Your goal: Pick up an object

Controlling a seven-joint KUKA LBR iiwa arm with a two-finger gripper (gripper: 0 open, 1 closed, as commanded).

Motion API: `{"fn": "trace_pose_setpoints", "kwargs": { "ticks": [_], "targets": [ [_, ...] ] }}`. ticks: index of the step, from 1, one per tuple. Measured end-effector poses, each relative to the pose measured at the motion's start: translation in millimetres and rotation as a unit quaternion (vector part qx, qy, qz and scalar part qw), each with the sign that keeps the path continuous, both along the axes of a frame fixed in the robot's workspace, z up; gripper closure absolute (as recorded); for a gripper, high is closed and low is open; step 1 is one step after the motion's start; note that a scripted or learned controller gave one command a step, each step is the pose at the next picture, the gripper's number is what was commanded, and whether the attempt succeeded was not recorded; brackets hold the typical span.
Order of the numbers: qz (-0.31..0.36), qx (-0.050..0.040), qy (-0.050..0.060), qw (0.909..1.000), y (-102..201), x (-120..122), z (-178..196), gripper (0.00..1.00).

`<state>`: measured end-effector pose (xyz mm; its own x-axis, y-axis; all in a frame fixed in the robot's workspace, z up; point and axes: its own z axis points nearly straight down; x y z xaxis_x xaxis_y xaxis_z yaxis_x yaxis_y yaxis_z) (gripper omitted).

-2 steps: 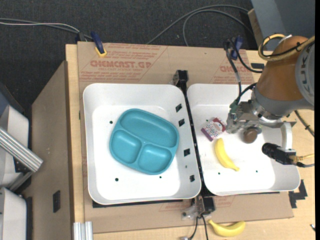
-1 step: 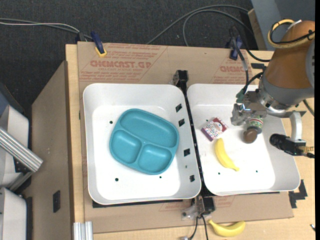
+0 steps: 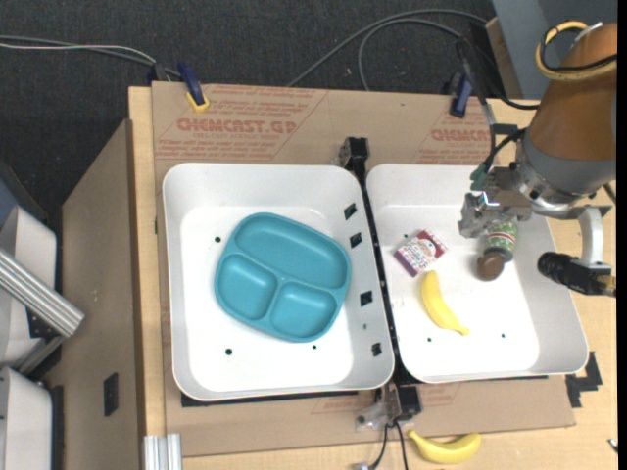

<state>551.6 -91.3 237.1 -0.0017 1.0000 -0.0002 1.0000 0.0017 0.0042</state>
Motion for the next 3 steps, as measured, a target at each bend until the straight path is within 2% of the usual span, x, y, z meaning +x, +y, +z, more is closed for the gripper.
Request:
{"fn": "trace_pose_setpoints", "kwargs": {
  "ticks": [1, 2, 3],
  "targets": [
    [0.001, 0.0010, 0.004, 1.0000, 41, -14, -7, 1.00],
    [0.002, 0.0015, 0.004, 1.0000, 94, -32, -18, 1.00],
    [0.003, 0.0018, 0.003, 1.0000, 147, -48, -5, 1.00]
  ]
}}
